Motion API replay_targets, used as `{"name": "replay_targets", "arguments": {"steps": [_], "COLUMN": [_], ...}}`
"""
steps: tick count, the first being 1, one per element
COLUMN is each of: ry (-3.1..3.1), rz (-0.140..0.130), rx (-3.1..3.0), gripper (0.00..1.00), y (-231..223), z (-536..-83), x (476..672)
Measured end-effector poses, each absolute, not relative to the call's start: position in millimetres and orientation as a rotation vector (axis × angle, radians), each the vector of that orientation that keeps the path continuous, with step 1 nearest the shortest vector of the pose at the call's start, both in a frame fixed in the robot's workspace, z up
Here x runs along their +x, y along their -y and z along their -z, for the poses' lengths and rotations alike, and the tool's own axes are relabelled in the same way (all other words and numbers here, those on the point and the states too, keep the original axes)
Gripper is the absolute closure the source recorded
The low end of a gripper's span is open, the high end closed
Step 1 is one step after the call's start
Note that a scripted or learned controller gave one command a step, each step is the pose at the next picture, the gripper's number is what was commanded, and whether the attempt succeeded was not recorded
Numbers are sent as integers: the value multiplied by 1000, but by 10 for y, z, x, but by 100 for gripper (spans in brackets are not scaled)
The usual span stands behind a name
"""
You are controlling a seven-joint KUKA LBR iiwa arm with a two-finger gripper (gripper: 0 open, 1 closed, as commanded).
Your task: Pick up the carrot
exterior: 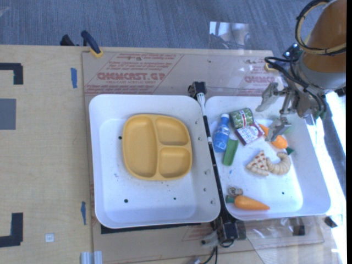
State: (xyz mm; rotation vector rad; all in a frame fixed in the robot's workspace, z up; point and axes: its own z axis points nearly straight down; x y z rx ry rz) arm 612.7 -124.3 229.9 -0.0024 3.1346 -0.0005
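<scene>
The carrot [251,203] lies flat at about six o'clock in the right bin [313,194], tip pointing right, clear of the other toys, so it looks easy to reach. The gripper [279,126] hangs at about one o'clock in that bin, above a small orange toy [280,142], well apart from the carrot. Its fingers stand apart, holding nothing.

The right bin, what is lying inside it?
Inside the right bin lie a carrot, pizza slice, shrimp, blue bottle, green stick, packets and an orange piece. The end effector partly covers that piece.
</scene>
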Motion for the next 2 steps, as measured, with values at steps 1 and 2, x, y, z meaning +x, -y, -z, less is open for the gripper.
{"name": "replay_targets", "arguments": {"steps": [1, 2], "ry": [-3144, -3122], "rz": [0, -11], "rx": [83, 296], "gripper": [0, 0], "y": [1968, 2166], "z": [-1482, -897], "x": [6133, 6230]}}
